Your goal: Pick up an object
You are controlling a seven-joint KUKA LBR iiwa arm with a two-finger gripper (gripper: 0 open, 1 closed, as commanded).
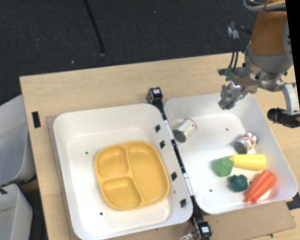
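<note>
1. Hovered at right bin's far corner: pincer, grip state impossible to tell.
2. Lay nearest, leftward: small can.
3. Clustered farther, nearside: ball, corn, carrot.

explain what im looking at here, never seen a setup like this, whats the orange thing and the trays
The picture looks down from above on a bench with two white bins. The orange and grey thing at the right is a robot arm; its hand hangs over the far corner of the right bin, and nothing can be seen held in it. The left bin holds a yellow divided plate. The right bin holds a small can, a ball, a toy corn, a carrot and two green pieces.
</note>
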